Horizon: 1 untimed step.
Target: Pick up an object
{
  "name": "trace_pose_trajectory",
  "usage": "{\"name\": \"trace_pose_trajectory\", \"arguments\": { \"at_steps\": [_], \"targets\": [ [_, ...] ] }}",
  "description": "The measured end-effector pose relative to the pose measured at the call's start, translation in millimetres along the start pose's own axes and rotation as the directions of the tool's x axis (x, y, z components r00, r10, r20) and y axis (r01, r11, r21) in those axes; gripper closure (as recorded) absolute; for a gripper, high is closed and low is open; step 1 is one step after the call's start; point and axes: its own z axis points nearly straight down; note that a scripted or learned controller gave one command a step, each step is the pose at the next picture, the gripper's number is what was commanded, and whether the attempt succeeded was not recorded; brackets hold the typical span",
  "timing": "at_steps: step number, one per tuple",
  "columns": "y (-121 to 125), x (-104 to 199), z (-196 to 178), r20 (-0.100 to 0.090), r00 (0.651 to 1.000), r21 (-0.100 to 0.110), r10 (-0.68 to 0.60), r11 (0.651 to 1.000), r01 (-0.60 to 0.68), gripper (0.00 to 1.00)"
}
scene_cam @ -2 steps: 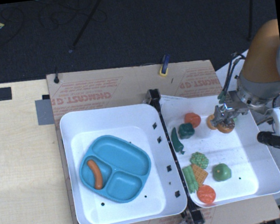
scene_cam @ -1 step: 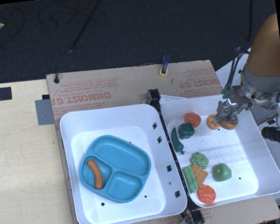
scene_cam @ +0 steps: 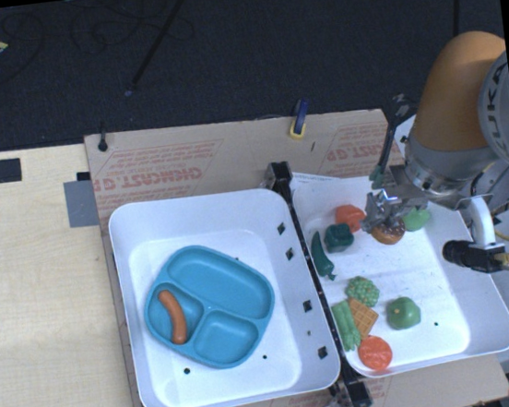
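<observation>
Small brown-orange round item (scene_cam: 390, 233) in right bin, near top

Two white bins side by side on bench (scene_cam: 35, 301), cardboard underneath. Left bin (scene_cam: 191, 217): blue divided tray (scene_cam: 214, 307) with orange sausage (scene_cam: 172, 315) in its left compartment. Right bin (scene_cam: 455, 316), mid-right of frame: dark teal piece (scene_cam: 338, 237), red-orange piece (scene_cam: 350, 217), broccoli (scene_cam: 363, 291), green apple (scene_cam: 403, 312), waffle (scene_cam: 364, 319), green pod (scene_cam: 345, 324), tomato (scene_cam: 376, 353). Gripper (scene_cam: 388, 219) low in right bin's upper part, over brown-orange item (scene_cam: 390, 234), just beside light green item (scene_cam: 416, 219). Fingers unclear.
</observation>
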Motion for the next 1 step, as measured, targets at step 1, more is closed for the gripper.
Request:
{"name": "trace_pose_trajectory", "arguments": {
  "at_steps": [1],
  "targets": [
    [2.0, 48.2, -9.4, 0.000, 1.000, -0.002, -0.001, 1.000, 0.001, 1.00]
  ]
}}
